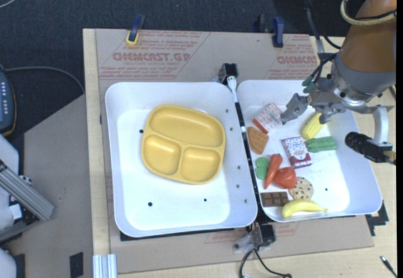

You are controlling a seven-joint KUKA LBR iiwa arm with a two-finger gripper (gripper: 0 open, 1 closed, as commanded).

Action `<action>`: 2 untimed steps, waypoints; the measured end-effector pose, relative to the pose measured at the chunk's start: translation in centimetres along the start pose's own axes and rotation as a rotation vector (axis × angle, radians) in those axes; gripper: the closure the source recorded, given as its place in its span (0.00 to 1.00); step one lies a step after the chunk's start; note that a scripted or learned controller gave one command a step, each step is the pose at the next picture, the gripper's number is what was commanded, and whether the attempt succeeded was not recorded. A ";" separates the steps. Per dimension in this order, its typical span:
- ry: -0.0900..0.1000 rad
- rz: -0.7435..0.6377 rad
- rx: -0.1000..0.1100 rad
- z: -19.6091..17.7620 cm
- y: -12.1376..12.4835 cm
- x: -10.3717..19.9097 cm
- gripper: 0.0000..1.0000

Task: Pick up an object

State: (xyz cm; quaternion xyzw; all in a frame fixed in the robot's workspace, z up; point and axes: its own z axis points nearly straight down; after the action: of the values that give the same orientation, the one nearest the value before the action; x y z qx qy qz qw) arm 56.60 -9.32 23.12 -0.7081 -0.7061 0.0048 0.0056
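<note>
We see a mustard-yellow divided plate (183,144) in the white left bin (126,170). In the white right bin (359,192) lie a yellow banana (302,209), a yellow corn cob (313,125), a green pod (321,143), an orange carrot (273,168) with green leaves, a red tomato (286,177), a brown chocolate bar (274,198), a speckled tan cookie (301,189) and a maroon-and-white packet (296,150). The arm (371,38) is grey and orange.

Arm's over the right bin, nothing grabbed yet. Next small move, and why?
Probably a short straight descent. The hand hovers over the right bin, roughly above the yellow corn, with the green piece just beyond it. No item shows between the fingers, so nothing is held. The corn looks like the closest target with some free space around it, so lowering onto it seems the likeliest next step.
</note>
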 end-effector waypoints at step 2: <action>0.001 -0.003 -0.008 4.1 0.3 1.0 0.00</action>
State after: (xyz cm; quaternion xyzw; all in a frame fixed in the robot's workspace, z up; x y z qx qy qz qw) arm 56.90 -8.32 18.99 -0.7072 -0.7070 0.0016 0.0029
